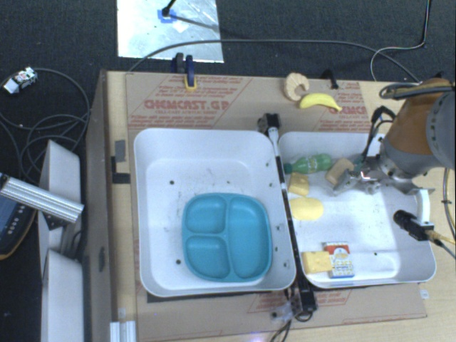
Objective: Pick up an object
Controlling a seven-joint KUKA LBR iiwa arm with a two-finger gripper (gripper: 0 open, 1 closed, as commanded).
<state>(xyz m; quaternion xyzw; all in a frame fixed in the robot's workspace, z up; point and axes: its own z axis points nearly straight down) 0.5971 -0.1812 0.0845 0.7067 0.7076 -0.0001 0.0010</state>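
The right white bin [410, 266] holds several small things. A green bottle [312, 164] lies at its far left, with a pale yellow wedge [299, 185] and a rounded yellow piece [306, 209] just below it. A yellow block [316, 262] and a red and white box [340, 258] lie near the front wall. A tan block [340, 169] sits right of the bottle. My gripper [350, 180] is low in the bin's far part, right against the tan block. The arm's orange band [412, 127] is above the right rim.
The left white bin [160, 162] holds a blue divided plate [228, 236]. Behind the bins, a banana [319, 102] and a tan bitten ring [296, 85] lie on the cardboard. A blue and yellow clamp [187, 68] sits at the back edge. Cables run across the floor.
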